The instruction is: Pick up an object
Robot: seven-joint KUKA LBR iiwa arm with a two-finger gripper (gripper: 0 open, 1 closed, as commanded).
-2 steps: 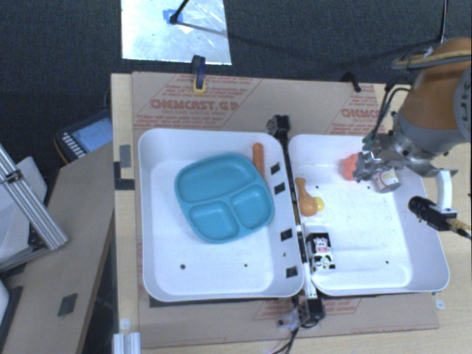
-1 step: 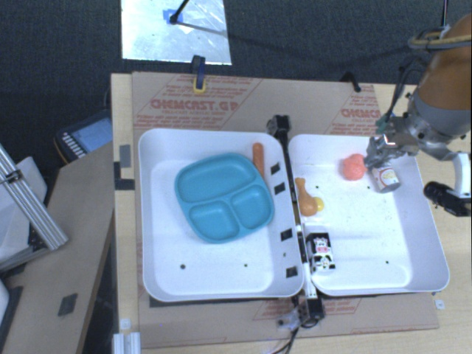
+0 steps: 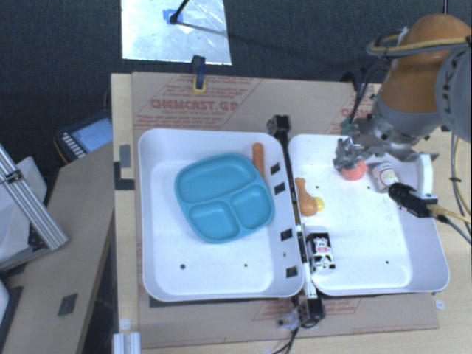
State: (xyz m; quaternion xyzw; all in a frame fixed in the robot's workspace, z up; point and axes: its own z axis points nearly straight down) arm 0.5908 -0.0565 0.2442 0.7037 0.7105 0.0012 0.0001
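1. The gripper (image 3: 346, 157) hangs low over the far end of the right bin (image 3: 413, 271), close to the bin's far wall, so there is little room behind it.
2. The salmon-red object (image 3: 355, 171) lies on the bin floor right at the gripper's tip, partly covered by it. It sits near the far wall, about midway across the bin.
3. It cannot be told whether the claw is apart, together or clamped on anything, because the grey wrist hides it.
4. The salmon-red object looks small and rounded, with a plain matt colour. No markings can be made out at this size.
5. A small white jar with a red label (image 3: 383, 176) lies just beside it on the view's right, crowding that side.
6. A yellow-orange pear-shaped toy (image 3: 307, 200) lies near the bin's left wall, apart from the salmon-red object, with bare floor between them.
7. A black-and-white patterned carton (image 3: 320, 251) stands against the same wall toward the near corner.
8. The middle and near-right floor of the right bin is bare white, the widest open room in it.
9. The left bin (image 3: 162, 271) holds a blue divided plate (image 3: 223, 198) at its centre. An orange stick-shaped thing (image 3: 258, 155) lies at the plate's far-right rim, near the ridge between the bins.
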